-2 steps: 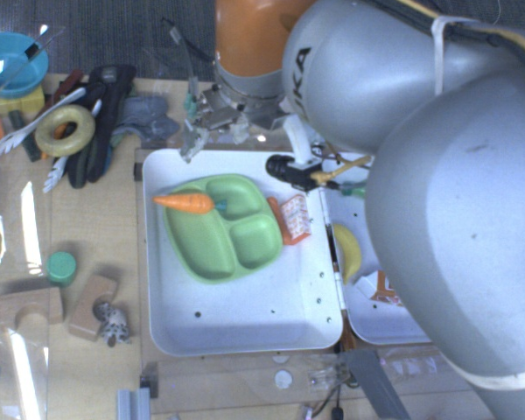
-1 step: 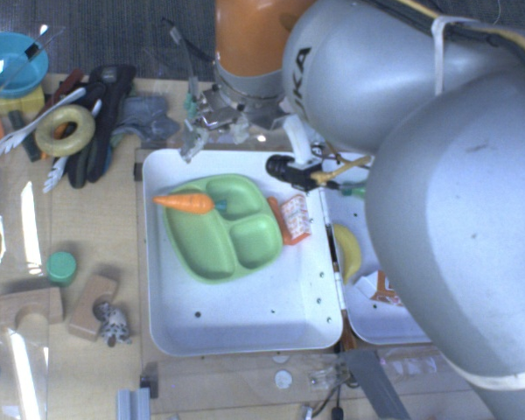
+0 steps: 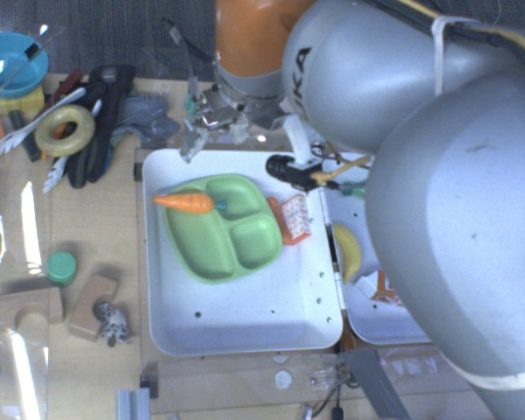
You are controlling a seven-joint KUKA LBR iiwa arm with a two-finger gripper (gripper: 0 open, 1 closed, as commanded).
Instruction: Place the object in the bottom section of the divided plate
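the carrot (image 3: 185, 203) lies across the upper left rim of the green divided plate (image 3: 223, 245) in the left bin (image 3: 245, 326), not in its bottom section. the pincer (image 3: 195, 145) hangs above the bin's top edge, seemingly holding nothing; whether open or closed i cannot tell. risk: a nudge rolls the carrot off the rim, or the light plate slides.

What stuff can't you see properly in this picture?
- Gripper: small and blurry in the camera view, so open or shut is unclear.
- Right bin: mostly covered by the big grey arm.
- Banana: partly hidden by the arm.
- Orange packet beside the green divided plate: label too small to read.
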